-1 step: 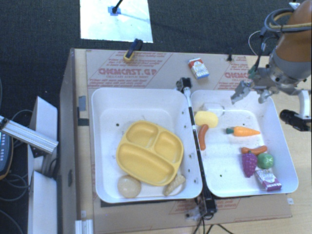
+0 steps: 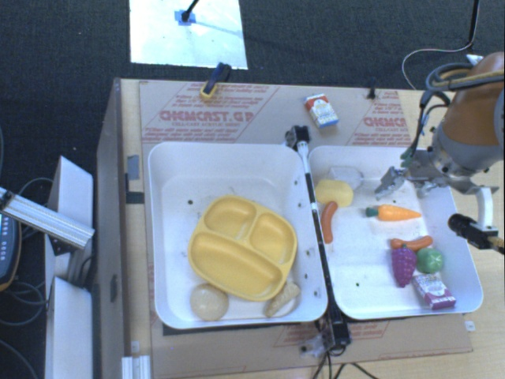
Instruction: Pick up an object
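The right bin holds a yellow lump, a red sausage-shaped piece, an orange carrot, a smaller orange piece, purple grapes, a green ball and a pink packet. My gripper hangs over the back of this bin, just above and left of the carrot's leafy end. I see nothing held in it. The grey and orange arm comes in from the right.
The left bin carries a yellow divided plate and two beige pieces at its front. A red-and-white box and a yellow-tipped tool lie on the board behind the bins. A black bar runs between the bins.
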You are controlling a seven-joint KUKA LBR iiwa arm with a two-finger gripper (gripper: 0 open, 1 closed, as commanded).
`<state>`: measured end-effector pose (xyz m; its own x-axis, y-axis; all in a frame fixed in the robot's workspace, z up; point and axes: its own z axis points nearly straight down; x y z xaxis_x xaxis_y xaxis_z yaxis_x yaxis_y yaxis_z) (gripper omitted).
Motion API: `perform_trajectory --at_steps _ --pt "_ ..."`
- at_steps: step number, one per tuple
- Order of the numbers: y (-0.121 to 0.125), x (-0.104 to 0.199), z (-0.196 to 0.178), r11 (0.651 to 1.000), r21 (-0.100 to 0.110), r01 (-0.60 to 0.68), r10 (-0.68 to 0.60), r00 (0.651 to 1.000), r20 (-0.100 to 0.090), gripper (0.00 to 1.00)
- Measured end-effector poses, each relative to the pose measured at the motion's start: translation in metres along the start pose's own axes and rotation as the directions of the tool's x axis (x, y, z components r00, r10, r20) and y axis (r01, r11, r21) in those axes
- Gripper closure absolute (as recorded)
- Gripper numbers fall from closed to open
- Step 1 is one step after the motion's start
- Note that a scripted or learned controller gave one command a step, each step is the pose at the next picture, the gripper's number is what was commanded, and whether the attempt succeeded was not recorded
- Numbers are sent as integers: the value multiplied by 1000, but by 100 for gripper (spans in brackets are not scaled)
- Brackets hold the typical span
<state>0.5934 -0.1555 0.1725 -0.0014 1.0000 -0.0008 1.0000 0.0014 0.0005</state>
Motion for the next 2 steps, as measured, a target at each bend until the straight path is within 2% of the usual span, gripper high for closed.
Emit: perform_trajectory --at_steps 1,2 --pt "-55 3 88 1000 0 0 0 1000 -1 0" --pt "-67 -52 10 1000 -3 -1 1 1000 1 0"
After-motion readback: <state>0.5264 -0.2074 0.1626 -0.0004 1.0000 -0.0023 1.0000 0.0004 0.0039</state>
